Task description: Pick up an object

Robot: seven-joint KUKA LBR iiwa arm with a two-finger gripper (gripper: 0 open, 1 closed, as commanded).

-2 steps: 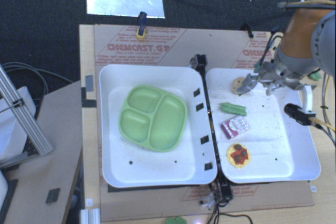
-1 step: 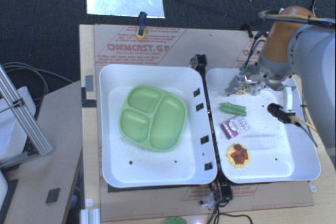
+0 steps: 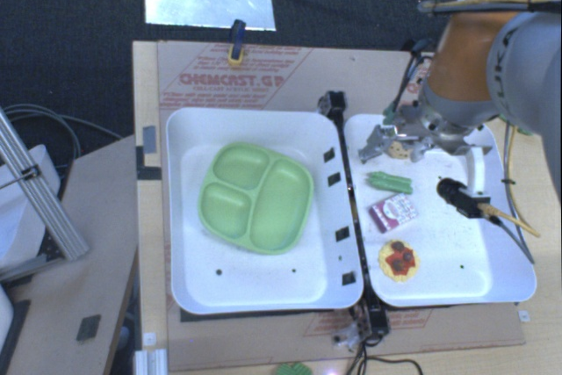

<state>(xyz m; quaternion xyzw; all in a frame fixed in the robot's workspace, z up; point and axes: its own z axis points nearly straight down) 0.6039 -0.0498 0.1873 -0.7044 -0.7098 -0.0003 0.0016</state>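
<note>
Pizza toy (image 3: 399,260) near bin (image 3: 439,298) rim, claw (image 3: 393,147) rearward

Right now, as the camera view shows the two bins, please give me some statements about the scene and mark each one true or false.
1. The green divided plate lies in the left-hand bin. True.
2. The pink packet lies beside the plate in the same bin. False: it lies in the right-hand bin.
3. The gripper is over the right-hand bin, near its far side. True.
4. The small green piece rests on the plate. False: it lies on the right-hand bin's floor, between the gripper and the packet in the view.
5. The yellow round piece, red on top, lies nearer the camera than the packet. True.
</note>
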